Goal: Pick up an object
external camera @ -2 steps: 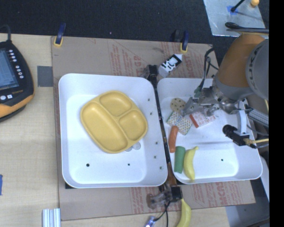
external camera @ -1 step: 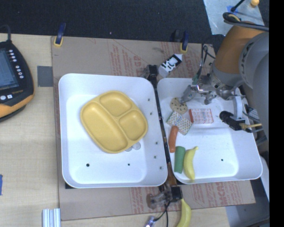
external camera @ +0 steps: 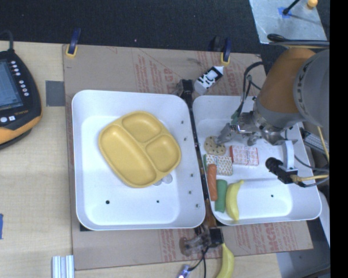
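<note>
The right bin [external camera: 278, 204] holds several toy foods: a round tan cookie [external camera: 214, 145], a checkered cracker [external camera: 221, 164], a red-and-white packet [external camera: 245, 155], an orange carrot [external camera: 211, 179], a green cucumber [external camera: 221, 194] and a yellow banana [external camera: 233, 199]. My gripper [external camera: 235, 136] hangs low over the bin's upper middle. It is just right of the cookie and just above the packet. The grey arm with its orange band [external camera: 283, 80] covers the bin's upper right part.
The left bin [external camera: 90, 201] holds a yellow divided plate [external camera: 140, 148]. A second banana [external camera: 226, 260] lies outside the bins at the front edge. A black-and-white object [external camera: 209, 79] sits behind the bins. A control pendant [external camera: 8, 97] rests at far left.
</note>
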Available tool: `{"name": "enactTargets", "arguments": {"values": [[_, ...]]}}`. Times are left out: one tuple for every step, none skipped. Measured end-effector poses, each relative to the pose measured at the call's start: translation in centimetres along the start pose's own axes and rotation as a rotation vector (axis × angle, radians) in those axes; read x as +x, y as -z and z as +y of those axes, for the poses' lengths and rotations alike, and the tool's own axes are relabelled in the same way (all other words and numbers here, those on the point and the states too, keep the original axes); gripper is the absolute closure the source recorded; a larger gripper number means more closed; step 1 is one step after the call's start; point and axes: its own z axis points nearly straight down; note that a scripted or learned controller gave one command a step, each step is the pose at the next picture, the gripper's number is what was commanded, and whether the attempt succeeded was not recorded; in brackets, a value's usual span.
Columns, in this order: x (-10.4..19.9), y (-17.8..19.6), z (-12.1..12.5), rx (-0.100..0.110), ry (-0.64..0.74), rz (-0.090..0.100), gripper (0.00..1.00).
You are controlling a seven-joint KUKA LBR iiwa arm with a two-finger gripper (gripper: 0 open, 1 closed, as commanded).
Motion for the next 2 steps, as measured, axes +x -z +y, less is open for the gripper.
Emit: {"name": "enactTargets", "arguments": {"values": [[1.5, 0.0, -3.7, -0.002, 0.0, -0.001, 0.0], [-3.0, -0.1, -12.3, 0.0, 0.001, 0.001, 0.0]]}}
